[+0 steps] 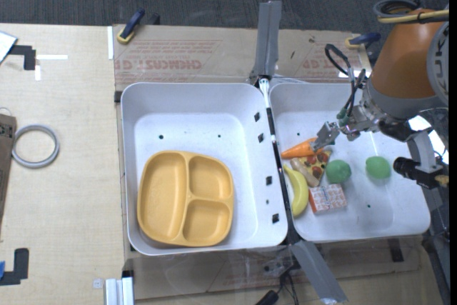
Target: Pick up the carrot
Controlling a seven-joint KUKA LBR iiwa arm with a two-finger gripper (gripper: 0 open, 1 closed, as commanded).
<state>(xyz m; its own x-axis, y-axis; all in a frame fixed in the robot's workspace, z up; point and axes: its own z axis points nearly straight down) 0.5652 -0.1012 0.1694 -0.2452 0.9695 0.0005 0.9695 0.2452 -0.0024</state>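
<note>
Camera view had the arm reaching in over the right bin (pixel 400 221), w/ the gripper (pixel 325 143) low over the cluster of food at that bin's left side. Carrot (pixel 298 149) lay on the bin floor near the divider, pointing left, its thick end right under the fingertips, touching or nearly so. I couldn't tell from this angle whether the fingers stood apart or together, and I saw nothing of the carrot betw. them, so I didn't count it as held. Just below the carrot sat a pizza slice (pixel 313 168), a banana (pixel 298 189) along the left wall, a small red-and-white box (pixel 328 199), and two green balls (pixel 338 171) (pixel 378 167) further right. Left bin (pixel 143 103) held the yellow divided plate (pixel 187 198), well apart from the action. My read: approach/grasp step, not yet lifted. Next move probably needed the fingers spread across the carrot's thick end, a touch lower, then a close and straight lift. Pizza slice was tight against it, so a stray finger could've nudged or caught that instead.
</note>
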